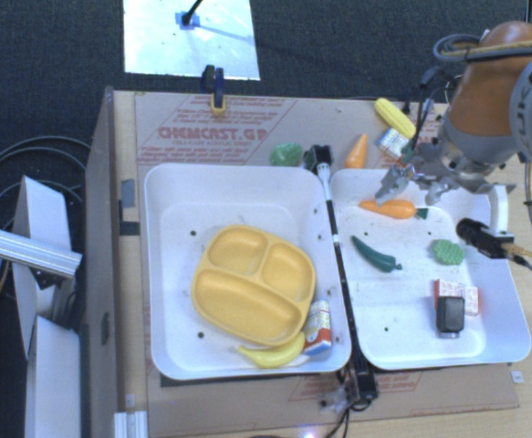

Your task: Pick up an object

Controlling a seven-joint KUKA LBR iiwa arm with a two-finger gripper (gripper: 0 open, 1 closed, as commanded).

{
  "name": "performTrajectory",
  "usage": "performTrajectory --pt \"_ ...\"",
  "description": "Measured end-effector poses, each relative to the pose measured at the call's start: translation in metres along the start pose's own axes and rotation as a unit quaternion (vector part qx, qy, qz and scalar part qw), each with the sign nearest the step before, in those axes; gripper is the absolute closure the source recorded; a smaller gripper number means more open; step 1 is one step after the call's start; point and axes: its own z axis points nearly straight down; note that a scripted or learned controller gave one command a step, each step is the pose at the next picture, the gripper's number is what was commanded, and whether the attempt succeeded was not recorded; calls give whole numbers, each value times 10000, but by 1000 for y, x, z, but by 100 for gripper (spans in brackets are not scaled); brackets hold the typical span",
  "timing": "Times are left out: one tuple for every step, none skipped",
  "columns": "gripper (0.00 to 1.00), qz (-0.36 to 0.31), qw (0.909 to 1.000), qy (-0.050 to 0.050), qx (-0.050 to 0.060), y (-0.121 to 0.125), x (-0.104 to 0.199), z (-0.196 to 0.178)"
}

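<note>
brown cardboard is covering the table (247,126), and two white bins are sitting on it side by side. the left bin (170,272) is holding a yellow divided tray (252,284), with a banana (270,355) and a small tube (318,327) lying against the tray's near edge. the right bin (503,322) is holding an orange carrot (391,209) near its far edge, a green pepper (375,253), a green leafy piece (447,251), a red and white box (455,291) and a black block (449,315) touching it. the grey arm (498,99) is reaching in from the right, and its gripper (413,182) is hanging just above the carrot with fingers (390,184) spread apart, holding nothing. beyond the bins, a yellow corn (394,117), a small carrot (357,151) and a green lump (286,154) are lying on the cardboard.
</note>
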Motion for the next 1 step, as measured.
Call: performTrajectory --pt "0 16 10000 2 27 -41 12 24"
